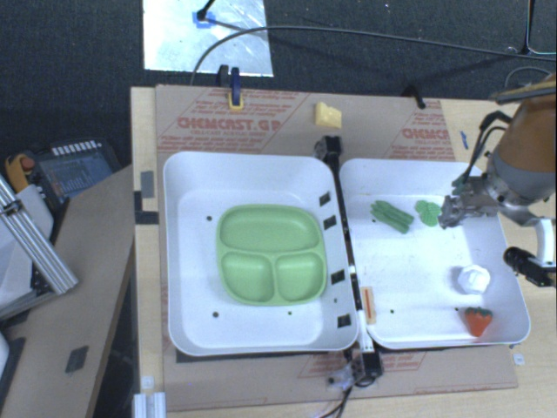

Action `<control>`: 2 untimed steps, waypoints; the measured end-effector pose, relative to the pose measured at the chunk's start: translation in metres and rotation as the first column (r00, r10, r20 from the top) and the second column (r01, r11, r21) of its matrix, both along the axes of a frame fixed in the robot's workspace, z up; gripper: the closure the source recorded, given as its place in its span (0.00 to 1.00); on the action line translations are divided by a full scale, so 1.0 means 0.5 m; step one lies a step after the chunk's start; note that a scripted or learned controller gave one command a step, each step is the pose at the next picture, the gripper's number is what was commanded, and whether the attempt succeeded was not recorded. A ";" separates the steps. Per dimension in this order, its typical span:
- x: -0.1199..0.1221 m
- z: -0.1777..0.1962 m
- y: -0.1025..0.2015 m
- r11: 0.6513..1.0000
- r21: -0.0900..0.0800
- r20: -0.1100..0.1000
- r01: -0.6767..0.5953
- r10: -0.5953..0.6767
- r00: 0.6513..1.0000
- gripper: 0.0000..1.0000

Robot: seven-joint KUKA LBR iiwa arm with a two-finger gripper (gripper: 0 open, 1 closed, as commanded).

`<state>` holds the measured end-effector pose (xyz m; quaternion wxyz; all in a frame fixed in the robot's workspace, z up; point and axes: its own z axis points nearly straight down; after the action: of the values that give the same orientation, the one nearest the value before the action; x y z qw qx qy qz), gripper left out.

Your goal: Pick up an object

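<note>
The right bin (409, 320) holds a dark green ridged piece (392, 215), a small bright green piece (426, 212), a white lump (473, 278) and a red strawberry-like toy (478, 320). My gripper (452, 212) comes in from the right, low over the bin's upper right part. Its tip sits just right of the bright green piece, close to it or touching it. The grey wrist and orange band (529, 146) lie behind it at the right edge.
The left bin (187, 259) carries a green three-compartment plate (268, 253). A yellow block (328, 114) lies on the cardboard behind the bins. Black clips run along the divider (344, 259) between the bins. A black part of the arm (528, 264) hangs near the white lump.
</note>
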<state>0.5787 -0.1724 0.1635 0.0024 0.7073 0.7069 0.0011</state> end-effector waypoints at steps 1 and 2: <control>0.002 0.088 0.009 1.000 0.001 -0.001 -0.005 0.005 1.000 1.00; 0.006 0.196 0.008 1.000 0.000 0.003 -0.006 0.006 1.000 1.00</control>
<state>0.5814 -0.1684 0.2617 0.0035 0.7051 0.7091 0.0019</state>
